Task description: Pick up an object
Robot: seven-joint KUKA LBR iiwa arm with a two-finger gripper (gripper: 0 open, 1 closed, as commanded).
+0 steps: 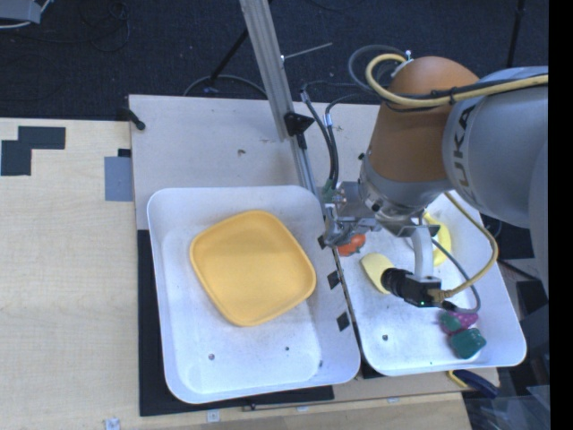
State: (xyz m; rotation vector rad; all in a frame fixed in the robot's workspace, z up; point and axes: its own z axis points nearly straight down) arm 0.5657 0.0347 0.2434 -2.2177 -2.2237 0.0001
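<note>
— Toys first, since we start nearest: what do we have at the front of the right bin [501, 352]?

— We see a teal piece [466, 341] and a magenta piece [460, 317] touching it, at about 4 o'clock from the gripper [351, 236] and well apart from it.

— And closer to the gripper?

— We see a pale yellow object [376, 266] at about 4 o'clock, near the gripper; its long axis runs roughly 10 to 4 o'clock, partly under the black cable fitting [405, 285]. A small orange-red thing [352, 239] sits right at the gripper, by the wall between the bins.

— Is it grasped?

— We cannot tell; the wrist hides that.

— And the left bin [179, 365]?

— We see a yellow square plate [252, 266] with rounded corners, lying flat, at 8 o'clock from the gripper, corners turned slightly off the bin's edges.
</note>
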